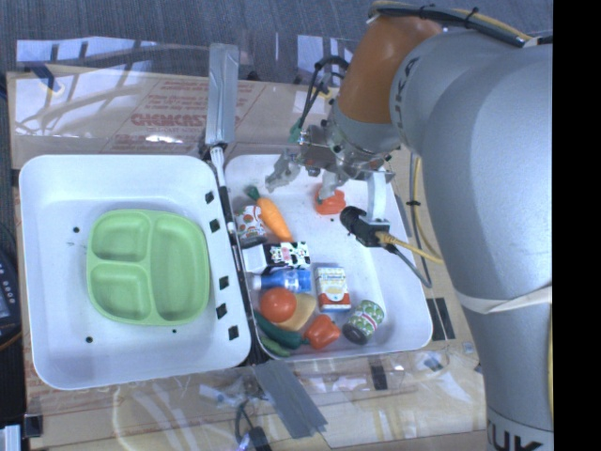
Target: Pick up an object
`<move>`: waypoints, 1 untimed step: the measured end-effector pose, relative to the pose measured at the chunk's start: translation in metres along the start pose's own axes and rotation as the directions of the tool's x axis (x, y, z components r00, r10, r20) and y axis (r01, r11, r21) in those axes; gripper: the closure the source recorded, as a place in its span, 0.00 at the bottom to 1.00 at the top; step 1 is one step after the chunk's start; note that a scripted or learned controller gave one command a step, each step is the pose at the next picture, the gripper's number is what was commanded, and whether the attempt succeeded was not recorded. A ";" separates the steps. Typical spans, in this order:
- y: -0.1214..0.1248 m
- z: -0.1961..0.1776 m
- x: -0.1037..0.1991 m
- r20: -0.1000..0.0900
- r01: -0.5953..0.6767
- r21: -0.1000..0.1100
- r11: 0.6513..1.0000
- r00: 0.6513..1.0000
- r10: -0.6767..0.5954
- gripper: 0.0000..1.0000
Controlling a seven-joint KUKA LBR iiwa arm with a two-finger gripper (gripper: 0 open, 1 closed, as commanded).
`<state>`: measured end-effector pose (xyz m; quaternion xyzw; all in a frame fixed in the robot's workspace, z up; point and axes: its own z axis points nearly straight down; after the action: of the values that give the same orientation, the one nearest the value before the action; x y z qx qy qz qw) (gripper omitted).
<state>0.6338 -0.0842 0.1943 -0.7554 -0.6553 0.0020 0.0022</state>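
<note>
Hovering over the right bin [402,280], the jaws [331,188] partly hide a small orange object [330,202]; their state is unclear.

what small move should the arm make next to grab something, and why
Probably lower the end effector straight down toward the small orange piece just below it. That piece lies alone on the bare floor of the right bin, apart from the carrot and the crowded pile of toys at the near end, so a descent there looks least likely to snag neighbours.
</note>
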 end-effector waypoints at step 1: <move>-0.029 0.077 -0.020 0.010 0.224 -0.020 0.974 0.975 -0.224 0.00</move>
<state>0.6018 -0.0998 0.1169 -0.6766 -0.7363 -0.0023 -0.0079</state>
